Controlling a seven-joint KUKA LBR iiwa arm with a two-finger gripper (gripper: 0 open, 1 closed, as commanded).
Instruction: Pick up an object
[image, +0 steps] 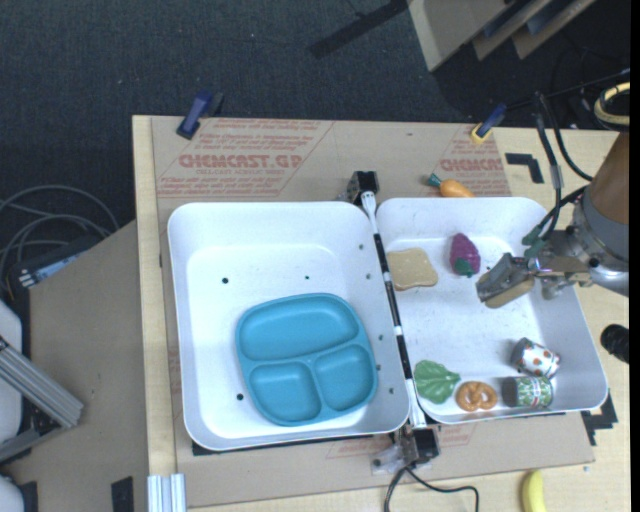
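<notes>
The bench (150, 250) carries two white bins side by side, and the arm (610, 215) reaches in from the right over the right bin (570, 330). The gripper (497, 283) hangs above the middle of that bin, pointing left, with bare bin floor under it; I cannot tell whether its fingers are spread or closed, and nothing shows between them, so nothing counts as held. To do the pick well, it seems wise to choose one item that lies apart from the others, centre the gripper over it, and come straight down before closing, keeping clear of the bin wall. The purple fruit (463, 253), just far-left of the gripper, and the slice of bread (412, 268), further left near the divider, look like the easiest candidates, since each lies alone. The near items are more crowded: a can (530, 392) lies on its side near the bin's near wall, a pretzel (476, 397) sits just beside it on the left, a green leaf (435, 380) lies left of that, and a small silver-wrapped lump (534, 357) rests just beyond the can. The left bin (200, 250) holds a blue divided plate (305, 355) with three compartments, lying in its near half. Outside the bins, a small carrot (452, 187) lies on the bench beyond the right bin.
</notes>
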